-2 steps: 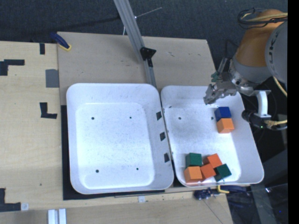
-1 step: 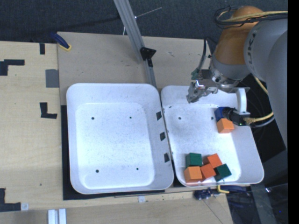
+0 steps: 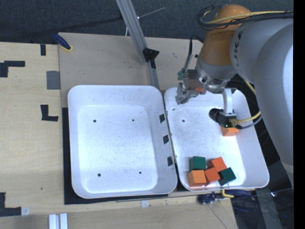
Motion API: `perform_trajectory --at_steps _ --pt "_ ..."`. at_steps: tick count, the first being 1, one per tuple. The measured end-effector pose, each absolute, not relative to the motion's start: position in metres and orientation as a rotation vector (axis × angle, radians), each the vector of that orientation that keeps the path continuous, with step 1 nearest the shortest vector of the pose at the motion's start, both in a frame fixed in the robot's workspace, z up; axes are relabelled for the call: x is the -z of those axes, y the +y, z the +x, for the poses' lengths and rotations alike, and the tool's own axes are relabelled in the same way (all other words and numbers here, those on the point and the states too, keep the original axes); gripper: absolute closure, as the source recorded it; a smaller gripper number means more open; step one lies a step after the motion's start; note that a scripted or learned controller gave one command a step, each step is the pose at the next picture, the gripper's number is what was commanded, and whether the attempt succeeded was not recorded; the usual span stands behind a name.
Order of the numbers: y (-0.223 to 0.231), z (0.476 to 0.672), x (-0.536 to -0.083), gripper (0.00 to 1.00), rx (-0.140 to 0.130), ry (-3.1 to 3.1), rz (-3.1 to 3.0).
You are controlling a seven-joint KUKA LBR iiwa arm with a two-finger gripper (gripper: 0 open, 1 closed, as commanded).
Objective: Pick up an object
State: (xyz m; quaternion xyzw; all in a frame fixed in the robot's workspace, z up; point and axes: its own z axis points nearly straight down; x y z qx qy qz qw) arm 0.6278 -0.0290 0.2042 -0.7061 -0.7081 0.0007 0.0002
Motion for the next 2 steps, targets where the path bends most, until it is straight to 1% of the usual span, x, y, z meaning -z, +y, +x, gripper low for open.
perform_trajectory --at_steps 2 --pt "0.073 0.658 -0.232 1.0 0.003 -2.228 -2.213"
